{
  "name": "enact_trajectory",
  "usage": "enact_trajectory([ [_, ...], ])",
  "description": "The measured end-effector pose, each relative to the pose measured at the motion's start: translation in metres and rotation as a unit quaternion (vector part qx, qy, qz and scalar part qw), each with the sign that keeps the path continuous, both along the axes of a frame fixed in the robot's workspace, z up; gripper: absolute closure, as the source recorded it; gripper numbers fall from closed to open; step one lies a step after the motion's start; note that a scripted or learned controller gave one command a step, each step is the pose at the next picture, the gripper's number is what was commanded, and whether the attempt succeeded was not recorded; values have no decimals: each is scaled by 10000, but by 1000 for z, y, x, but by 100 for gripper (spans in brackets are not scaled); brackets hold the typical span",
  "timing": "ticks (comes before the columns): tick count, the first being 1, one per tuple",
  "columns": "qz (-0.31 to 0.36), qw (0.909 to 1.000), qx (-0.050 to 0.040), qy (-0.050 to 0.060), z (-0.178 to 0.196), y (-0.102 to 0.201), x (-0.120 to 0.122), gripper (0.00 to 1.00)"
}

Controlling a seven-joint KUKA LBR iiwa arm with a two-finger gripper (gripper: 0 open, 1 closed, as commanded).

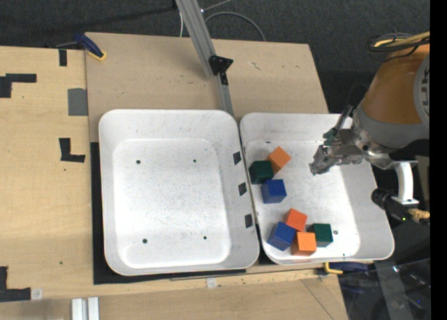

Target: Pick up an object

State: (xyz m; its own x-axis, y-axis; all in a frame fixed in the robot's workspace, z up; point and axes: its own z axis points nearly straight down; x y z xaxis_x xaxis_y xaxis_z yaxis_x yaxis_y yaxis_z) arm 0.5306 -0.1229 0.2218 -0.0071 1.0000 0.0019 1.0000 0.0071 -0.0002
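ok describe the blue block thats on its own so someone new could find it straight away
Look in the right-hand white bin, the one the arm reaches over. Near its left wall sits an upper group of three blocks: an orange block, a dark green block and, nearest the camera, the blue block. It is the only blue one there; the other blue block lies lower down, pressed against orange ones.
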Motion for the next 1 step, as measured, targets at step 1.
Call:
enact_trajectory([
  [1, -2, 10000, -2, 5, -8, 45, 28, 100],
])
